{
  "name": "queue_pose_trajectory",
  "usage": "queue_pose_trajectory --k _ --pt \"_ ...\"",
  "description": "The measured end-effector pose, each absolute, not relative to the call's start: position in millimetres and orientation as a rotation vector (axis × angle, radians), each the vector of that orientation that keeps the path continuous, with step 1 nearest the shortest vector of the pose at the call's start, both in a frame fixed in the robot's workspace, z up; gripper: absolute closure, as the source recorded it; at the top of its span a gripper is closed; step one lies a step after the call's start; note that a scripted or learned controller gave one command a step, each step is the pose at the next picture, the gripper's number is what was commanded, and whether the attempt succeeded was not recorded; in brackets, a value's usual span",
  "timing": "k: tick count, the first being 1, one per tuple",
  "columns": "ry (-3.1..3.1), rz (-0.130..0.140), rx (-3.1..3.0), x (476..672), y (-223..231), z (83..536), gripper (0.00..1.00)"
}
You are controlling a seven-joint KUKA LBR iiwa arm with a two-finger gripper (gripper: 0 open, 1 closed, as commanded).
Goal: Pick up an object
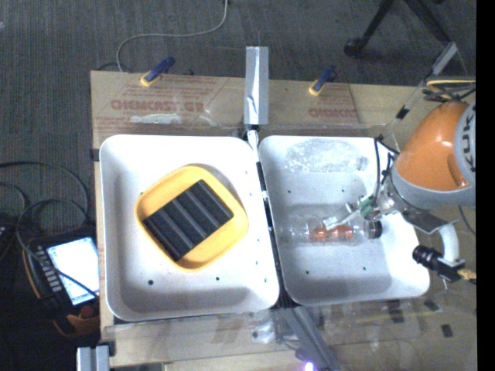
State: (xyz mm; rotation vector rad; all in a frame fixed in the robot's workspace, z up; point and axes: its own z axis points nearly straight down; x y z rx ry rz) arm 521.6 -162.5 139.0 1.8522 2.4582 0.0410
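Camera view, looking down at a slant, shows two shallow white bins side by side on a wooden bench, and the right bin [348,277] serves as the landmark for everything else. Inside that bin, a little below its middle, lies a clear plastic bottle [329,232] on its side, with a reddish-orange label or contents showing through it and its neck end pointing toward the bin's right wall. A second clear, crinkled piece of plastic [325,157] rests near the bin's far wall, well apart from the bottle. The arm [437,157] reaches over the bin's right rim, its orange band and grey wrist hanging above that edge. The gripper [370,211] sits low inside the bin, just at the bottle's neck end, with a green-tinted part visible near it; whether its jaws are spread or pinching the bottle cannot be told, since the fingers blur into the clear plastic. Left of the right bin, touching it along the shared rim, is the left bin [116,207], which holds a yellow tray-like object with a dark ribbed top [191,216] lying tilted across its middle. Beyond the right bin's far wall, two blue-and-yellow clamps [321,79] grip the bench edge
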Motion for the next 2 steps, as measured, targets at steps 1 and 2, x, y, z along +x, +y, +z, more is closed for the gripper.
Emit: queue_pose_trajectory --k 1,2 --pt "2.475 0.04 1.824 524.0 -162.1 138.9 0.0" --pt "2.492 0.041 1.8 524.7 -161.2 138.9 0.0"
